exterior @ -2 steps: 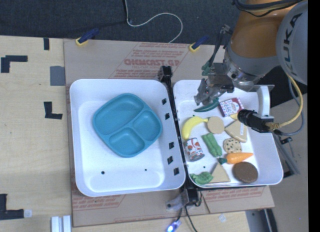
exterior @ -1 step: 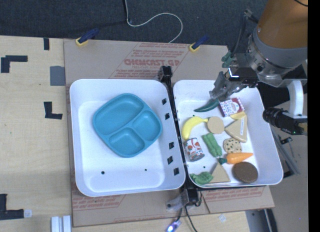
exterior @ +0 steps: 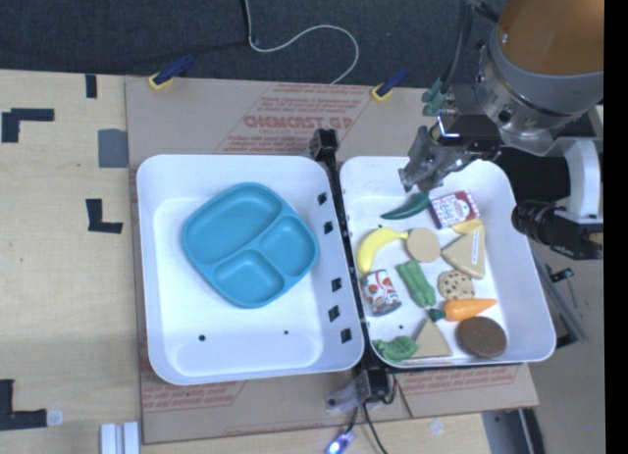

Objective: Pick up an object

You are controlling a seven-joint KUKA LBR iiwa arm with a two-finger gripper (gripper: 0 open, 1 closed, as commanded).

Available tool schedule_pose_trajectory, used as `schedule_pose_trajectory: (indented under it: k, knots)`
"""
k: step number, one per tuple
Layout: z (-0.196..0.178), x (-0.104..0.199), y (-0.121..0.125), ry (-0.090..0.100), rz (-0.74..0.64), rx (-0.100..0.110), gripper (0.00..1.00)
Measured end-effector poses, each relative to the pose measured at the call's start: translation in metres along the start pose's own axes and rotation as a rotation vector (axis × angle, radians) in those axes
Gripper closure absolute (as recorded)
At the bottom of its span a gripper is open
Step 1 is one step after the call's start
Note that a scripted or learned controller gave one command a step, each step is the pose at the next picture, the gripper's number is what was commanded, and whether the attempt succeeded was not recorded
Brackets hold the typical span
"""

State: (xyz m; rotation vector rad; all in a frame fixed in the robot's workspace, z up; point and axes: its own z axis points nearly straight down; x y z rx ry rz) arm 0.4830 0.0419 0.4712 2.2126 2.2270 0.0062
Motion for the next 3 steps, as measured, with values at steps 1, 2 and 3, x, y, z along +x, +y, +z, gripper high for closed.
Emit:
schedule_pose_trajectory:
  k: [1,2,3]
  knots:
    - [-0.021,0.026,0.001,-0.001,0.003,0.003,1.0]
    - [-0.066,0.06,0.001,0.0,0.002,0.001,1.0]
    - [0.05,0.013,0.0,-0.004,0.011,0.017,1.0]
